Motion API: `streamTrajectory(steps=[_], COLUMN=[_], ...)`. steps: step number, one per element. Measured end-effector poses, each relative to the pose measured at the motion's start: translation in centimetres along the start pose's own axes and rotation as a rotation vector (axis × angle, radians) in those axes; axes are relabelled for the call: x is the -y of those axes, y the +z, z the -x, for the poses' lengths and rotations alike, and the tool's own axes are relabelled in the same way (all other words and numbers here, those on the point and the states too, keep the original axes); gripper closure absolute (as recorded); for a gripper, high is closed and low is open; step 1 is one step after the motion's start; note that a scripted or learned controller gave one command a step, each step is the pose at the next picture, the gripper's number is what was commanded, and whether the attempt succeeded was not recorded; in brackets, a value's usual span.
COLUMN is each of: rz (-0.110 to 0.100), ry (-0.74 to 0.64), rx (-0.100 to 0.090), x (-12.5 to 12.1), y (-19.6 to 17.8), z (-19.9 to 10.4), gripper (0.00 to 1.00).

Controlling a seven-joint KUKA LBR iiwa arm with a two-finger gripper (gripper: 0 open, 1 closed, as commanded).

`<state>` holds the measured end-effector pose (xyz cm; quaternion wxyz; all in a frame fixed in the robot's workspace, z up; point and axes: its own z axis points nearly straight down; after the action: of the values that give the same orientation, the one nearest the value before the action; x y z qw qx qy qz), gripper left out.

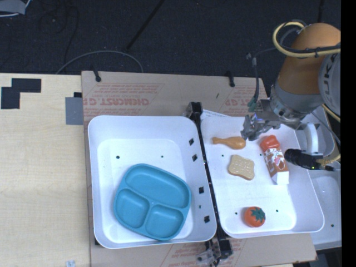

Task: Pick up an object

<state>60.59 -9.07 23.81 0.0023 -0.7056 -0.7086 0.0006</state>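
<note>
Camera view, looking down at a slant on two shallow white plastic bins set side by side on a cardboard sheet over a pale wooden surface (39,166). Left-hand white bin (103,135) carrying a blue three-compartment plastic tray (151,201). Right-hand white bin (303,213) carrying four small things: a tan toy chicken drumstick (230,142), a beige toy bread slice (241,167), a red-and-white box-shaped packet (275,158), a red toy tomato (254,216).

Grey arm with orange band reaching in from 3 o'clock, its two-finger gripper (255,128) low over the far part of the right bin. Fingers too dark and too small here to tell whether spread or closed; nothing seen between them.

Likeliest target, judging by nearness: the drumstick, just beside the gripper toward 8 o'clock, long axis running roughly 9 to 3 o'clock, thick end nearest the gripper. Packet also close, toward 5 o'clock from the gripper, long axis roughly 12 to 6 o'clock. Bread slice farther off toward 7 o'clock; tomato well apart toward 6 o'clock, near the bin's near edge. For the drumstick, probably a short shift toward 8 o'clock and a closing line across its narrow width.

Beyond the surface, at 12 o'clock, a dark floor with loose cables; a black clamp between the two bins.
</note>
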Motion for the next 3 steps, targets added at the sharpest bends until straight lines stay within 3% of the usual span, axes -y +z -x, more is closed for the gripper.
streamTrajectory(steps=[3], rz=[0.002], ry=[-0.002], rx=[0.001], x=[0.5], y=[-0.4], z=[-15.6], gripper=[1.0])
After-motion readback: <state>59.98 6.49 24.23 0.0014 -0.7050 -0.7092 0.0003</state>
